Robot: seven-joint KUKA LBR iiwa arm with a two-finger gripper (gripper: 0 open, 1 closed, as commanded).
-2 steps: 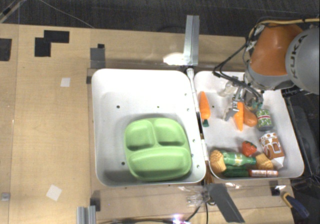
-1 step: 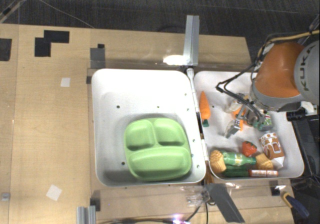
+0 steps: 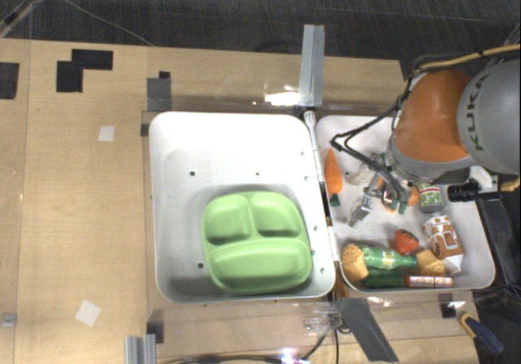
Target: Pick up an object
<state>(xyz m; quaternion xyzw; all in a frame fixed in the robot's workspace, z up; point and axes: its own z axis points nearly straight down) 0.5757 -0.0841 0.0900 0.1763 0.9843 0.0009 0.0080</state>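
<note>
My gripper hangs low over the middle of the right bin, open, with nothing between its fingers. An orange carrot lies just to its left along the bin's left wall. Below it, along the bin's near side, lie a green bottle, a tan waffle piece, a red item and a white-and-brown carton. A small can stands to the gripper's right, partly under the wrist. A small orange thing shows right beside the fingers.
The left bin holds a green divided plate. A pink stick and a dark green item lie at the right bin's near wall. The arm's orange band covers that bin's far right part.
</note>
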